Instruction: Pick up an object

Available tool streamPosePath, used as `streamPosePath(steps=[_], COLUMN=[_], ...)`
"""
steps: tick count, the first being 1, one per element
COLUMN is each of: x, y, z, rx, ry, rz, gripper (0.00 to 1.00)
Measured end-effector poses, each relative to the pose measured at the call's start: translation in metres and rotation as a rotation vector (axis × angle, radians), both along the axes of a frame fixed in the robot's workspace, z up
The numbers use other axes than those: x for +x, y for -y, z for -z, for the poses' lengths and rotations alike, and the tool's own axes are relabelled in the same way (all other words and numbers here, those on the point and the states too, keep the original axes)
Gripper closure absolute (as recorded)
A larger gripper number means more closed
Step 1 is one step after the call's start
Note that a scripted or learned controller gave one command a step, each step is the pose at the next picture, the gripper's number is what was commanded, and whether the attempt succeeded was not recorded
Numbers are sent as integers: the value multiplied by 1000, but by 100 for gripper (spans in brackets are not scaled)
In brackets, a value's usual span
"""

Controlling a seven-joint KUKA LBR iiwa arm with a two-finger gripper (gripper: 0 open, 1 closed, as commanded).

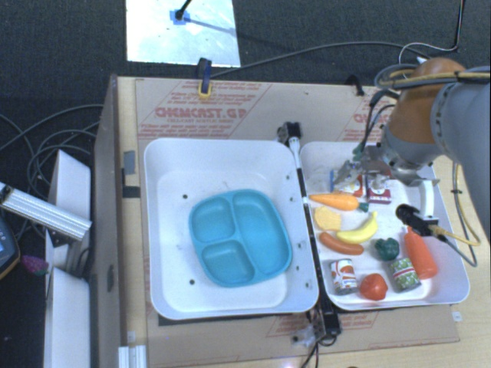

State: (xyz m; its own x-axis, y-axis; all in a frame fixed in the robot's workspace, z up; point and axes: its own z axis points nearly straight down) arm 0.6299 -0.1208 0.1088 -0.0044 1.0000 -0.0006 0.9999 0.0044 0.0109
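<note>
Two white bins sit side by side on the bench. Left bin (165,205) holds a blue divided plate (240,237), lying flat near its centre. Right bin (453,286) holds the pick candidates: carrot (334,202) along the near-left wall, yellow lemon slice (327,219) just below it, banana (359,230), sausage (341,244), small can with red label (344,275), tomato (374,287), green-labelled can (404,274), dark green pepper (387,248), orange bottle-shaped item (420,254), and a red-and-white carton (377,192) toward the back.

My gripper (359,169) sits low over the rear part of the right bin, just behind the carrot and beside the carton. Jaw opening: cannot tell, since my wrist and cabling hide it. Nothing visibly lifted; all items rest on the bin floor.
</note>
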Motion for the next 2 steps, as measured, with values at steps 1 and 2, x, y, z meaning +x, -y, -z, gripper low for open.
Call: streamPosePath(steps=[1,2], x=[-64,-24], y=[16,22], z=[25,24], rx=[0,0], ry=[-11,-8], rz=[4,2], gripper=[0,0])
